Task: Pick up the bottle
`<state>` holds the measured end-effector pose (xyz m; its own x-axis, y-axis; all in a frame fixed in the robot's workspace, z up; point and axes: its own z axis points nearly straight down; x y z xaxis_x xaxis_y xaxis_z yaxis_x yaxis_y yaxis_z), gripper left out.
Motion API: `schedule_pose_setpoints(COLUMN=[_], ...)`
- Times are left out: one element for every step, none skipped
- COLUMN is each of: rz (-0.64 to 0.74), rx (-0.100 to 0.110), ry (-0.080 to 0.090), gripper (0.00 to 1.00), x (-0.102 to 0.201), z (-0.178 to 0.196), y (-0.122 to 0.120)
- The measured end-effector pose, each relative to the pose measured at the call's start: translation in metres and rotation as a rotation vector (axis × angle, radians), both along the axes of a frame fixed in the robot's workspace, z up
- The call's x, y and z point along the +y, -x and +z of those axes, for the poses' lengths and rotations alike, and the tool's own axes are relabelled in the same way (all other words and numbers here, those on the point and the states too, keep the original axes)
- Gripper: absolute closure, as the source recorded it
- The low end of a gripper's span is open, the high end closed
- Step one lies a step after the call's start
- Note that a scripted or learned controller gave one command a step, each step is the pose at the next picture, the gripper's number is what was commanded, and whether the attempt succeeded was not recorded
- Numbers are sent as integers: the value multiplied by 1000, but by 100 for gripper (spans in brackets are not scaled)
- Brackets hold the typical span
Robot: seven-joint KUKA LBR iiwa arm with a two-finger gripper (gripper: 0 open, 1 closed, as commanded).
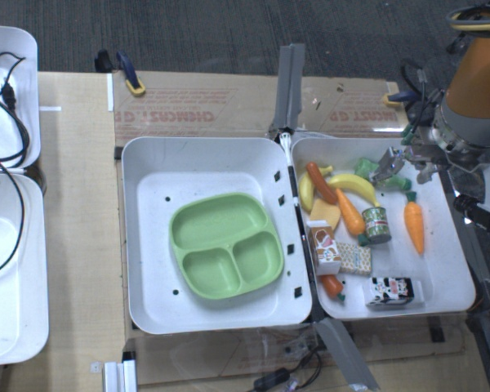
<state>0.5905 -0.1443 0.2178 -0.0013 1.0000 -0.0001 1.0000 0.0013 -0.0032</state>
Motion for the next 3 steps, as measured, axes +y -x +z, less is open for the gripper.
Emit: schedule_pose_setpoints(rz=[252,297,259], rx=[-2,-3,-4], ry=[0,1,2], gripper=[0,0,0], x=[28,-19,-50], z=[13,-33,-126], y=[11,-48,-69])
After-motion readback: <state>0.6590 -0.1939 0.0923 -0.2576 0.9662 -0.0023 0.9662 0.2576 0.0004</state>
